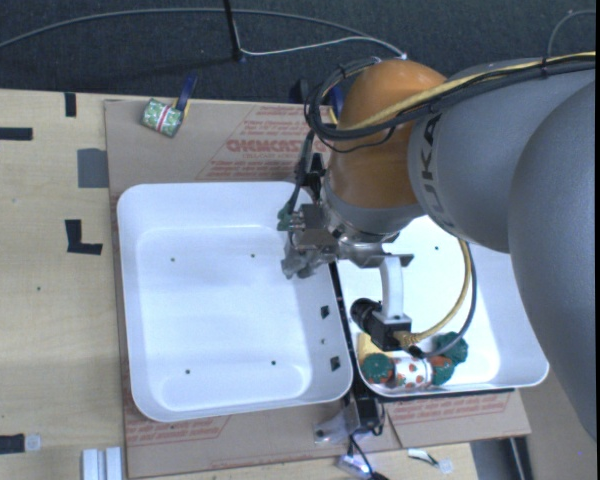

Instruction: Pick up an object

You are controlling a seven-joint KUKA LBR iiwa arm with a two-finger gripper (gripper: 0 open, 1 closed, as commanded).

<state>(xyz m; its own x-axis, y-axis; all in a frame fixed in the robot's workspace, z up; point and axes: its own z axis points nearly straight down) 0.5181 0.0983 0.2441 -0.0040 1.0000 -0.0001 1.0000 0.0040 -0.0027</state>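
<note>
Gripper point(300, 256) over left bin's point(220, 313) right rim; small objects point(412, 369) in right bin point(510, 353).

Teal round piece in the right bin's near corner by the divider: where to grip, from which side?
Probably from straight above, across the rounded top of the teal piece. It sits tight in the near corner of the right bin, with the white spotted piece close beside it, so side approaches look blocked.
</note>
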